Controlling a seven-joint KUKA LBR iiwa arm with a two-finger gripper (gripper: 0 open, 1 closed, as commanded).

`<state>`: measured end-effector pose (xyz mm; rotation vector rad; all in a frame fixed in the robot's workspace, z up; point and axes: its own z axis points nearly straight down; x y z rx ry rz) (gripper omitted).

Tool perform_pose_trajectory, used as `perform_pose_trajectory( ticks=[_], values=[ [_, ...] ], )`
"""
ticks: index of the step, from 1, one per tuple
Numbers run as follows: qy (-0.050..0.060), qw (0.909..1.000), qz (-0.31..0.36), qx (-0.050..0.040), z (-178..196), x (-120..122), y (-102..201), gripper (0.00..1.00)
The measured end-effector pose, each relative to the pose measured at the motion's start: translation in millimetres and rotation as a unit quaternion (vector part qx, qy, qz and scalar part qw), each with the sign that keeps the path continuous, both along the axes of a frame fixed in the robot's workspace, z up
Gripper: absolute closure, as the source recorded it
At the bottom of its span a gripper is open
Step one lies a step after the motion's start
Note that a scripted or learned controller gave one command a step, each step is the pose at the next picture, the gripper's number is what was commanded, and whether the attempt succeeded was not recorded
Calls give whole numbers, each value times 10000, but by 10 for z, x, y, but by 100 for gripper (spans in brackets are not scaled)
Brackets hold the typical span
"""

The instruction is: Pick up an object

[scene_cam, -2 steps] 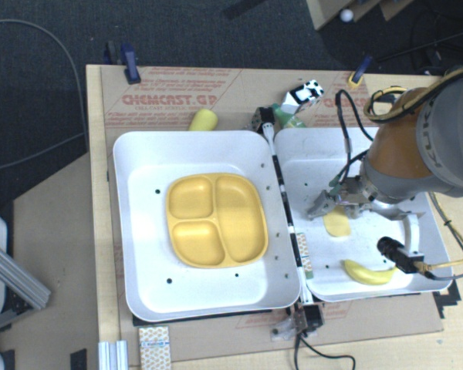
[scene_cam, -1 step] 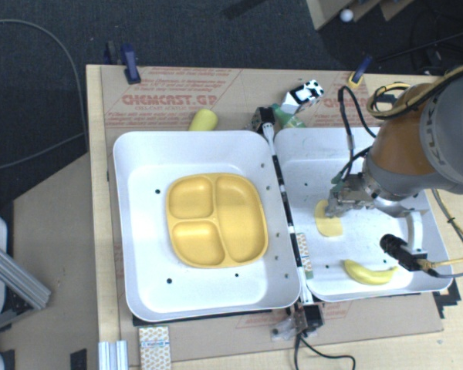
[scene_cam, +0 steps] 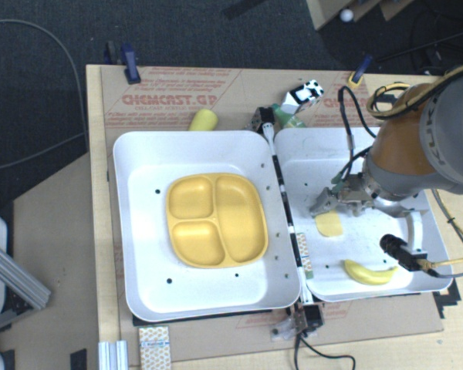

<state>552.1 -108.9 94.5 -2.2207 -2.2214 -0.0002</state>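
Observation:
A small pale yellow piece (scene_cam: 329, 224) lies on the floor of the right bin (scene_cam: 316, 149), near its middle. A yellow banana (scene_cam: 368, 273) rests by that bin's front edge. My gripper (scene_cam: 324, 203) hangs low in the right bin, just above and slightly left of the pale yellow piece. I see nothing held in it. The grey arm with its orange band (scene_cam: 401, 141) comes in from the right and covers the bin's right part.
The left bin (scene_cam: 139, 230) holds a yellow divided plate (scene_cam: 216, 220). On the bench behind the bins lie a yellow object (scene_cam: 204, 119) and a black-and-white item (scene_cam: 305, 93). Blue clamps (scene_cam: 130, 64) grip the board's back edge.

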Motion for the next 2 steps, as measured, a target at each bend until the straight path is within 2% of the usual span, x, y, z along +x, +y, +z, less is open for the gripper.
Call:
perform_pose_trajectory(
  ticks=[1, 2],
  values=[
    [13, 10000, -2, 4, -105, -205, 55, 0],
    [-9, 10000, -5, -3, 6, -193, 50, 100]
  ],
)
